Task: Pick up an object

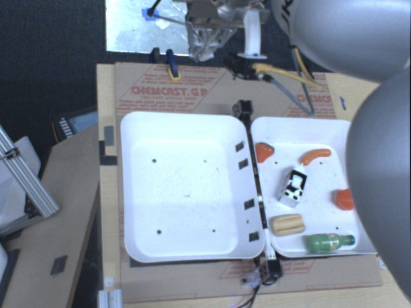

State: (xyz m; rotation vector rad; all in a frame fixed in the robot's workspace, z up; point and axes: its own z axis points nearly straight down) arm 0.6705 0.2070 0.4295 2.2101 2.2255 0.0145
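The right bin (302,128) holds several small items: an orange-red piece (264,151) near its left wall, an orange sausage (314,155), a black-and-white cow-patterned carton (294,188), a tan bread roll (286,224), a green bottle (329,241) lying on its side, and an orange ball (345,199) partly hidden by the arm. My gripper (204,47) hangs high above the bench's far edge, well beyond both bins, with nothing visibly held.
The left bin (138,172) lies beside the right one, joined by a black clamped divider (252,178). The big grey arm (359,56) covers the right side. Cables (286,76) and a blue clamp (172,63) lie on the cardboard behind the bins.
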